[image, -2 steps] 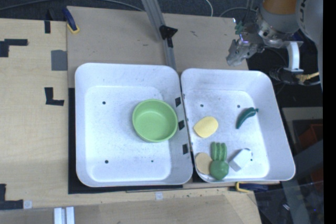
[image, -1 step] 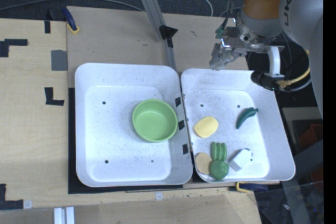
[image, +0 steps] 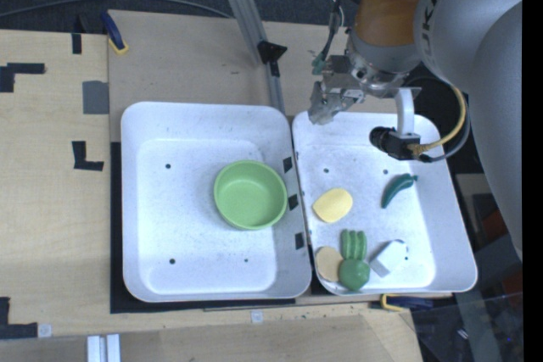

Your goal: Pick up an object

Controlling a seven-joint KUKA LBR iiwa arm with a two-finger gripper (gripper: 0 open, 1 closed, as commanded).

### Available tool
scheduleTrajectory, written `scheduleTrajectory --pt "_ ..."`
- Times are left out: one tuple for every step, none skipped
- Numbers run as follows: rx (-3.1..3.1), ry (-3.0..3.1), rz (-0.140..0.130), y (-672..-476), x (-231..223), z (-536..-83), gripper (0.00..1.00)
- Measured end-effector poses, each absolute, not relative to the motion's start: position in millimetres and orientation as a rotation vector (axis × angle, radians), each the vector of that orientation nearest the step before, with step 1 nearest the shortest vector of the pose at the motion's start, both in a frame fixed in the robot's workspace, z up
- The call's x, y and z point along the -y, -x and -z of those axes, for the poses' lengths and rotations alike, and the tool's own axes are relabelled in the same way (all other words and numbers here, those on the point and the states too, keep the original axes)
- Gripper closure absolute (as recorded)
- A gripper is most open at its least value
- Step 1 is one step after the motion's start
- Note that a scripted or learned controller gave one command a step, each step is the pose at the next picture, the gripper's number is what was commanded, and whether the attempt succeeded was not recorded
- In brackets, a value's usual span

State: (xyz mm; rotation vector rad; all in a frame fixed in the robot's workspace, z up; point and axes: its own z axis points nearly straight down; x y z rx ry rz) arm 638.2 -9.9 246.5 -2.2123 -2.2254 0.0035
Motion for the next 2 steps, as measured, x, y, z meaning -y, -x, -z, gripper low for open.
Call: scheduleTrajectory --pt "2.226 2.212 -0.001 -623.1 -40 -251 1.0" --pt "2.226 2.211 -0.005 -603.0 -93 -232 1.0"
